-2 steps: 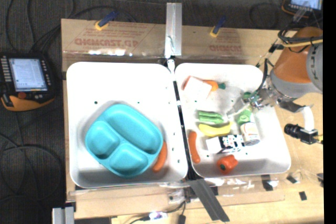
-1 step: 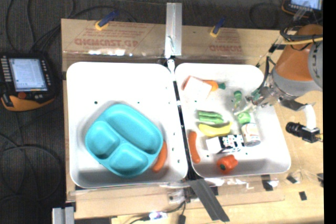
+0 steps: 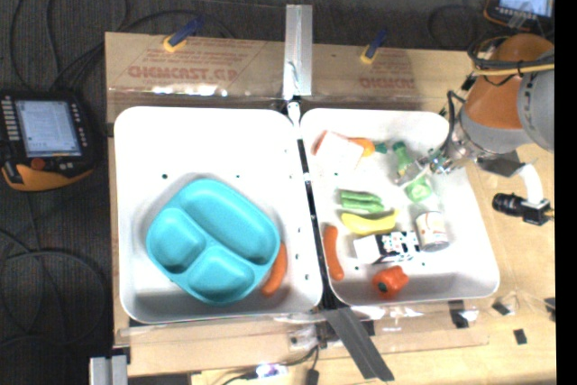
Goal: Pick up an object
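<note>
The left bin [image 3: 135,221] holds a blue divided plate [image 3: 212,239], which serves as the landmark here. An orange carrot [image 3: 275,272] lies touching the plate's right edge. Right of the plate, past the divider, the right bin [image 3: 478,270] holds a red sausage [image 3: 333,252] near its left wall. Farther right lie green beans [image 3: 360,198] above a yellow banana [image 3: 368,221], then a red tomato [image 3: 390,281] and a small can [image 3: 432,231]. Farthest from the plate, the gripper [image 3: 436,161] hangs low near a green piece [image 3: 418,188]; whether it is open or closed cannot be told.
</note>
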`<state>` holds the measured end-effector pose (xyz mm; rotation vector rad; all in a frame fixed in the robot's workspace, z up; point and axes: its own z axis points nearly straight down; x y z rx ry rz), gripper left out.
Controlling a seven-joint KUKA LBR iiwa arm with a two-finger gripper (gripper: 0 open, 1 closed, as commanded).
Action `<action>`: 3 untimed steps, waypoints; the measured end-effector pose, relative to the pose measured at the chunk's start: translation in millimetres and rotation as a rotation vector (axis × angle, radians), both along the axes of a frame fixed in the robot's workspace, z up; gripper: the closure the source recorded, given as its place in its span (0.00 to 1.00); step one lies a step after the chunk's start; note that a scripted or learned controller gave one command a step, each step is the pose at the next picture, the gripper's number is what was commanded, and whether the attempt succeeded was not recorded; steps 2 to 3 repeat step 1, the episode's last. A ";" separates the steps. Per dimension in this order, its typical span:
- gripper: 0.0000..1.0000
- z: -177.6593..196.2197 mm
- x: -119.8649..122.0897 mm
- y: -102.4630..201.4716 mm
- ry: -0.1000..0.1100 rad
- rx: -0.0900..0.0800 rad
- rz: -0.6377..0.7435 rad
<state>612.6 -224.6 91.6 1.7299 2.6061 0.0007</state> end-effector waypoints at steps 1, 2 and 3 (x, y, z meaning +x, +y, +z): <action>1.00 102.9 46.6 30.7 0.010 0.006 -0.042; 1.00 102.9 46.6 30.7 0.010 0.006 -0.042; 1.00 102.9 46.6 30.7 0.010 0.006 -0.042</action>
